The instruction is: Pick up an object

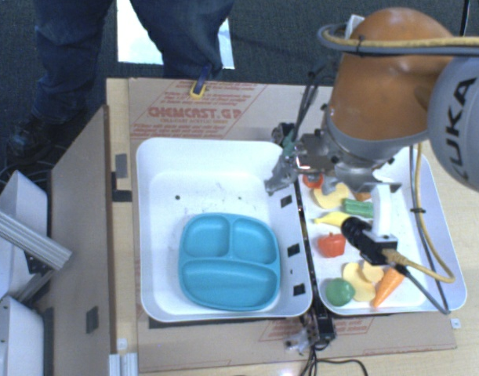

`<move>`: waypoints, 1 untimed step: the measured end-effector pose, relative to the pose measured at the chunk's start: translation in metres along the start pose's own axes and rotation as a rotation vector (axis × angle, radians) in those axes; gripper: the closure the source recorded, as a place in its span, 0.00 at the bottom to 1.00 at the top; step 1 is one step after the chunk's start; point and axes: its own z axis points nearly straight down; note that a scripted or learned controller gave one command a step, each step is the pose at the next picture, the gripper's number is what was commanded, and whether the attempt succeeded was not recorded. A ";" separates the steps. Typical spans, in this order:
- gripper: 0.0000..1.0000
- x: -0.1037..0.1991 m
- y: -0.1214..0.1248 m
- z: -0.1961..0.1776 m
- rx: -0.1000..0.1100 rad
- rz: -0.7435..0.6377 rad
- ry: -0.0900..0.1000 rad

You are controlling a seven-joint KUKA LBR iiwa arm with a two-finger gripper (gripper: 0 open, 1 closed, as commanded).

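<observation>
Two white bins sit side by side on the counter (76, 210). The left bin (200, 171) holds one thing, a blue divided plate (227, 261) with three compartments, lying toward its 6 o'clock side.

The right bin (404, 304) carries the toy food, the things to pick from:
- one red tomato (331, 245) near its 9 o'clock wall
- one yellow banana (330, 219) just above the tomato
- one long green piece (357, 207) at about 12 o'clock of the tomato
- one pale yellow piece (330, 197) and one small red piece (313, 182) further toward 12 o'clock
- a small cluster of yellow slices (361, 273), with one round green piece (339, 291) and one orange carrot (386, 287) at 6 o'clock

The arm (380, 77) comes in from 3 o'clock and covers the far end of the right bin. Its end effector (280, 177) hangs over the wall between the bins, at the left bin's 2 o'clock corner; whether it is wide or narrow cannot be told.

A cardboard sheet (200, 112) printed in red lies under the bins, with a small yellow thing (198, 90) on it at 12 o'clock. Beyond, a person in jeans (137, 22) stands on dark carpet (302, 6). An aluminium rail (27, 237) lies at 9 o'clock.
</observation>
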 end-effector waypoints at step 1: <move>0.00 0.061 -0.023 -0.061 0.013 -0.017 0.003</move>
